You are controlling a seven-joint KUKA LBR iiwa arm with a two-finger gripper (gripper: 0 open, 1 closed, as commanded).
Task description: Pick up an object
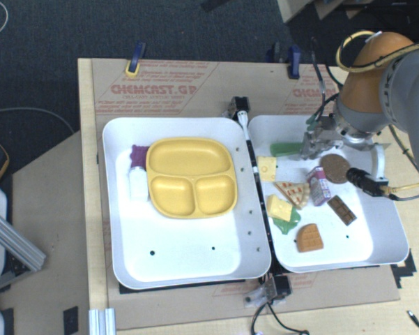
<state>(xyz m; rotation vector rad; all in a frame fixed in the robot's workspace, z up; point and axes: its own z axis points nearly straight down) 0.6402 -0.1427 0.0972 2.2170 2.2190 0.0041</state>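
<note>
Here, the left bin [125, 243] bears a yellow divided plate [192, 175], with a purple item [138, 155] and a white piece [137, 183] just beside it. The right bin [376, 246] holds a green piece [284, 149], cheese wedges [282, 209], a cracker [309, 238] and a brown bar [341, 210]. The gripper [315, 145] hangs over its upper part; whether it grips anything, I cannot tell.

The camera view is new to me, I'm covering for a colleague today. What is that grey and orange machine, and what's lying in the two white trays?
It is a robot arm reaching in from the right, seen by one fixed camera looking down at a slant. Its gripper hangs over the right bin, above small items: a green piece, a brown disc, a waffle-like wedge, a yellow cheese-like block, a dark bar and an orange-brown piece. The left bin holds a yellow divided plate. Nothing visibly sits between the fingers.
</note>
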